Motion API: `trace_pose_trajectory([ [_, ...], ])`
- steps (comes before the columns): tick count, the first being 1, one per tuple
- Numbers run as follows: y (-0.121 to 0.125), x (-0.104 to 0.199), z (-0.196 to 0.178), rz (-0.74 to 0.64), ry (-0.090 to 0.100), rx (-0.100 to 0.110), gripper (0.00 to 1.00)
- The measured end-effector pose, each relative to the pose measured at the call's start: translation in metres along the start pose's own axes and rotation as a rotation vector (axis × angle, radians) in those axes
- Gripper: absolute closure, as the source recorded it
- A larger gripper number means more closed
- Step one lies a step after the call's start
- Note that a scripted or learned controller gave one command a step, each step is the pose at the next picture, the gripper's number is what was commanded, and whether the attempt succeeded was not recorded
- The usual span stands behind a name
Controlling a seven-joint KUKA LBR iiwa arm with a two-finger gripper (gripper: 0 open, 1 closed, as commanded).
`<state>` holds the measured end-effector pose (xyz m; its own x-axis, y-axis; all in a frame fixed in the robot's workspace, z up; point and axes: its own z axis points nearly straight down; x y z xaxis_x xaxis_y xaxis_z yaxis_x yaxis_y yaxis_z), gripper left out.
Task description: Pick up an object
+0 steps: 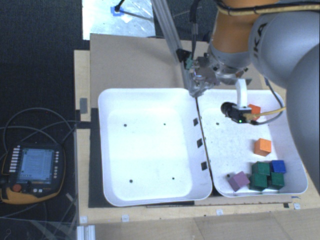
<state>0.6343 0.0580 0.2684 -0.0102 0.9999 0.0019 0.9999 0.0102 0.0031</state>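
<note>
The right bin (227, 144) holds several small blocks. An orange block (262, 146) lies alone near the right wall. Along the front wall sit a purple block (239, 180), two green blocks (260, 176) and a blue block (278, 166), packed close together. Another orange block (255, 109) is partly hidden behind a black unit with a green light (233, 110) that hangs off the wrist. My gripper (197, 84) hangs below the orange-banded wrist, over the far end of the wall between the two bins, well away from the blocks. I see nothing held in it.
The left bin (107, 134) sits beside the right one, sharing a central divider (201, 143). The grey arm (295, 59) covers the right bin's far right corner. A teach pendant (32, 171) with cables lies on the floor at left.
</note>
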Motion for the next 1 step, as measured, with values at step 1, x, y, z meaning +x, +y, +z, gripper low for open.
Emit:
trace_pose_trajectory([
  [1, 0.0068, 0.0416, 0.0109, 0.002, -0.001, 0.001, 1.0],
])
